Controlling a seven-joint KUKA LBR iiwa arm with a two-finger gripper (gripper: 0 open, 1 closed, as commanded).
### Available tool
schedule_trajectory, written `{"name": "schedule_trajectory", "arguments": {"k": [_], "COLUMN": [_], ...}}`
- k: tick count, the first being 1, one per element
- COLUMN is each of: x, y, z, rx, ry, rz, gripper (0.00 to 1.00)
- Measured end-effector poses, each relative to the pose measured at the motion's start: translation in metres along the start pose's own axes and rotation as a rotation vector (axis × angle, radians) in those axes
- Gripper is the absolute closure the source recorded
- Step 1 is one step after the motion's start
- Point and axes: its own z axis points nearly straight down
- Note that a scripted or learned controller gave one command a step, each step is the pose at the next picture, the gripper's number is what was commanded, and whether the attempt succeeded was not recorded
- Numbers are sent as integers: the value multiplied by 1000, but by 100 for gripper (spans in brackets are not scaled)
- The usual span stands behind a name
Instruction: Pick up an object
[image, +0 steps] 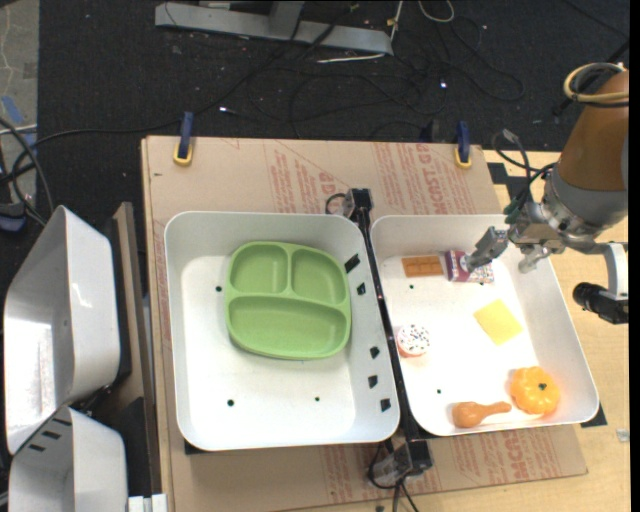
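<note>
In the right bin (560, 310) lie several small items: a brown wafer (421, 266), a purple-and-white packet (462, 266), a yellow square (497, 321), a sprinkled pink donut (412, 340), an orange pumpkin (533, 390) and an orange gourd (478, 411). My gripper (507, 256) hangs over the bin's far right part, open. Its left finger (487, 248) reaches down to the right end of the packet. The right finger stands apart over bare bin floor. Nothing sits between them.
The left bin (200, 390) holds a green divided plate (289, 300). A black divider with clips (375, 300) runs between the bins. White tubs (60, 310) stand off the bench at the left. Cables lie on the dark floor behind.
</note>
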Motion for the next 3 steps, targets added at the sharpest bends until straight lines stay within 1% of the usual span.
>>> {"name": "schedule_trajectory", "arguments": {"k": [1,2,3], "x": [0,10,2], "y": [3,8,14], "z": [-8,46,101], "rx": [-14,-10,-11], "ry": [-3,-2,-3], "rz": [-3,-6,-2], "gripper": [0,0,0]}}
